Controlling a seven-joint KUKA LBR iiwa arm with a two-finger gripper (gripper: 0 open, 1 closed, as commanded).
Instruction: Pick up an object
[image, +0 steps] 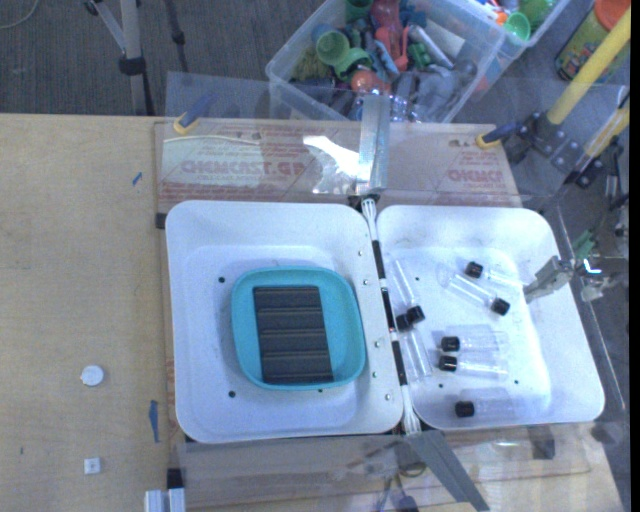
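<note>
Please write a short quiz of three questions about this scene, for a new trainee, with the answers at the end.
1. True or false: the teal tray with the dark ribbed insert lies in the right bin.
2. Which things lie scattered in the right bin? A) clear vials with black caps B) coloured plastic toys C) white discs
3. Fill in: the end effector is at the ______ edge of the right bin, as the camera sees it.

Key
1. False: it lies in the left bin.
2. A. The coloured toys are in the clear box behind the bench, and a white disc lies on the bench top.
3. right
</note>
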